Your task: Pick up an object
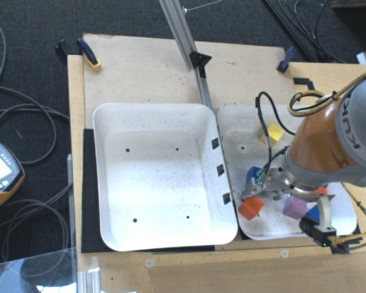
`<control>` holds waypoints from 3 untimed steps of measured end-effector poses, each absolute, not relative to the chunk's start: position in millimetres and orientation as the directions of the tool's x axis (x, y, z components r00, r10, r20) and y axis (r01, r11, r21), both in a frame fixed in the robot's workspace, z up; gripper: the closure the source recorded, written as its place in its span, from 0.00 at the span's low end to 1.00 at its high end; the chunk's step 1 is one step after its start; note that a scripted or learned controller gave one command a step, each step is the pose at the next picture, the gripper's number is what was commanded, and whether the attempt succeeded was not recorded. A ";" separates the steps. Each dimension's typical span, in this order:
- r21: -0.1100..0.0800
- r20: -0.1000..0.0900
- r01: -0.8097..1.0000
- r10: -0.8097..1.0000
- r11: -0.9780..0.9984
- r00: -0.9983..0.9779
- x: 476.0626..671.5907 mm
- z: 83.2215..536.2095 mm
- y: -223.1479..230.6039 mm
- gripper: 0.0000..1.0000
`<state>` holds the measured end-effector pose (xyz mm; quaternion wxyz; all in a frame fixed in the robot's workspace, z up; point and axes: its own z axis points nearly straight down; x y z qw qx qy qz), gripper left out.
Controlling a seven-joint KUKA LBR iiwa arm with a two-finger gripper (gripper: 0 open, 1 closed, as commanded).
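Observation:
My gripper (254, 190) reaches low into the right bin (232, 122), near its left wall. Just below it lies an orange-red block (251, 209), and a small blue piece (252, 174) sits right above it; I cannot tell whether either one touches the gripper. A purple block (294, 207) and another blue piece (312, 213) lie under the wrist at the lower right. A yellow block (272, 133) rests apart at the back of the bin. The arm's body hides part of the bin floor.
The left bin (104, 163) stands beside the right one, with small black clips (220, 170) along the shared wall. A metal post (182, 29) slants up from behind the bins. Cables (305, 102) loop over the arm. Clamps sit at the bench's back corners.

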<state>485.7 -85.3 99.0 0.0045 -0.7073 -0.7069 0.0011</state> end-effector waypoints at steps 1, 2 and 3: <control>0.010 0.000 1.000 1.000 0.004 -0.004 508.4 220.0 -69.8 0.00; -0.009 0.002 1.000 1.000 -0.002 0.002 507.1 127.8 -87.4 0.00; -0.007 0.003 1.000 1.000 -0.001 0.001 500.2 97.3 -89.3 0.00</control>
